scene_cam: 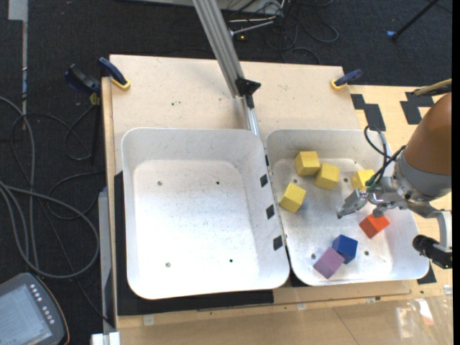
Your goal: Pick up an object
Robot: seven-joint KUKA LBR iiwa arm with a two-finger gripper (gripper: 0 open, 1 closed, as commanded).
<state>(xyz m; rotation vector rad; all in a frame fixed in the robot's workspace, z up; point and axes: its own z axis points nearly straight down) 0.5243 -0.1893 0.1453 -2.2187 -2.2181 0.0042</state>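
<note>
Over the right bin (402, 268), the fingers (357, 200) are seen beside the orange block (374, 226); whether they are apart cannot be told.

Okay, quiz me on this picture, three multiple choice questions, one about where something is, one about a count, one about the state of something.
1. Where are the blocks?
A. In the right bin
B. In the left bin
C. On the floor

2. How many yellow blocks show?
A. One
B. Four
C. Seven

3. How do the blue and purple blocks sit?
A. Far apart
B. Close together, side by side
C. In separate bins

Answers:
1 A, all lie in the right bin, beside the left bin.
2 B, four yellow blocks.
3 B, the blue block sits right by the purple block, near the orange block by the gripper.
</note>
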